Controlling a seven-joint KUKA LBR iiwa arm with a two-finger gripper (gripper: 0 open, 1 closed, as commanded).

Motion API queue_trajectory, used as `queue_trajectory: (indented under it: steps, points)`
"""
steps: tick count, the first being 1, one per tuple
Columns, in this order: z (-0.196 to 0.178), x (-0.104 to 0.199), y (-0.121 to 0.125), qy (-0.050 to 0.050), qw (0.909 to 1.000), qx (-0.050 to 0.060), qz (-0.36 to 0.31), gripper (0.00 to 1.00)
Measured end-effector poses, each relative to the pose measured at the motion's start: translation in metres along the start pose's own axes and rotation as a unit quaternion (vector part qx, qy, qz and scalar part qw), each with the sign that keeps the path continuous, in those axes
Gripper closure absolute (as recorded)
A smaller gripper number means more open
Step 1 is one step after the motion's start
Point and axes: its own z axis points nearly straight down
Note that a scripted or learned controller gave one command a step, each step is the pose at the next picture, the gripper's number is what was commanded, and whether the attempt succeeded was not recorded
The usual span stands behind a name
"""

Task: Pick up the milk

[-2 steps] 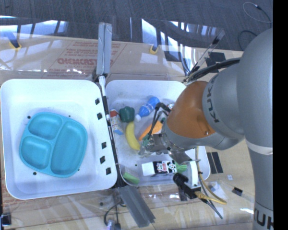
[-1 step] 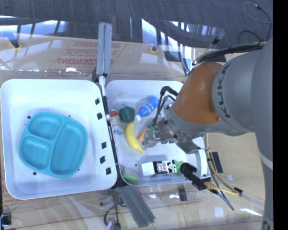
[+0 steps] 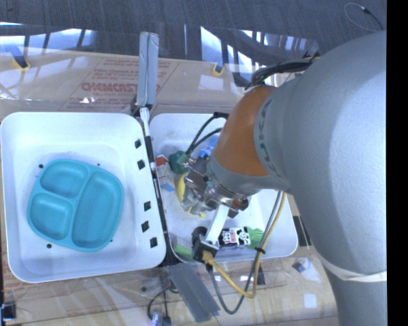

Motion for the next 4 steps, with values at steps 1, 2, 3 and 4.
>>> queue_trajectory:
  steps: [1,2,3,4]
  points:
    - [-0.038,0.04,-0.027,-0.001,0.9517,0.001,0.307,1.0]
    - [0.026,0.104,-0.071,-0.002,0.953,0.002,0.303,1.0]
    - [0.101,0.098,-0.068,-0.003,0.9633,0.002,0.269,1.0]
    - [0.045,0.036,-0.024,-0.003,0.9507,-0.009,0.31,1.0]
